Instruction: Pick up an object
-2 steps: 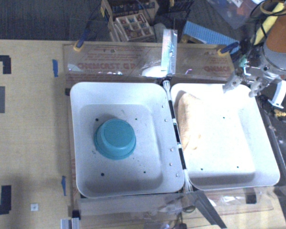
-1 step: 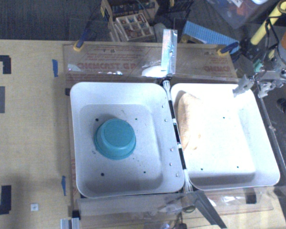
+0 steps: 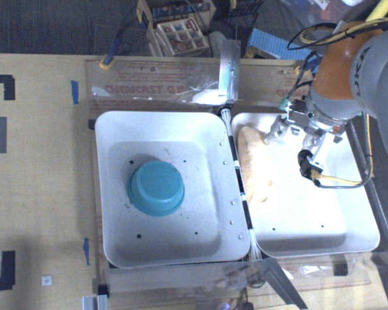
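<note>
A teal bowl (image 3: 156, 186) sits upside down in the left bin (image 3: 110, 131), a little left of the middle, base up; being round, it has no long axis to speak of. In the right bin (image 3: 359, 237) a pale tan object (image 3: 251, 148) lies against the wall shared with the other bin, its long axis running roughly from the far end toward the near end of the bin; glare washes out its near end, so its shape is hard to make out. The gripper (image 3: 291, 131) hangs over the far part of the right bin, just right of the tan object, and from here I cannot tell its state. The arm (image 3: 349, 63) above it is cut off at the right.
</note>
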